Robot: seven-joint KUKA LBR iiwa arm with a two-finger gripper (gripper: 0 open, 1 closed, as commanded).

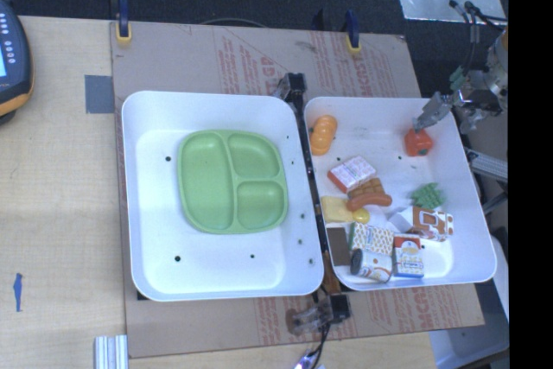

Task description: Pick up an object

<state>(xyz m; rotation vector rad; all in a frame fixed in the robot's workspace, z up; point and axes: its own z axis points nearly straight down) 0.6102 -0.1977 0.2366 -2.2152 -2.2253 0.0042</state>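
The bench (60, 186) is pale wood with brown cardboard (251, 65) clamped on it; the floor behind is dark. The left bin (138, 186) carries a green plate (232, 181). The right bin (479, 212) holds a tomato (418, 143), a corn (322, 134), a sausage (370, 199), broccoli (428, 195) and small boxes (397, 255). The gripper (435, 111) is just above the tomato; if it is wide or narrow, I cannot tell

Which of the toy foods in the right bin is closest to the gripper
The red tomato-like piece, alone near the right bin's far right corner, sits just below the gripper. The orange piece and the boxes lie farther away.
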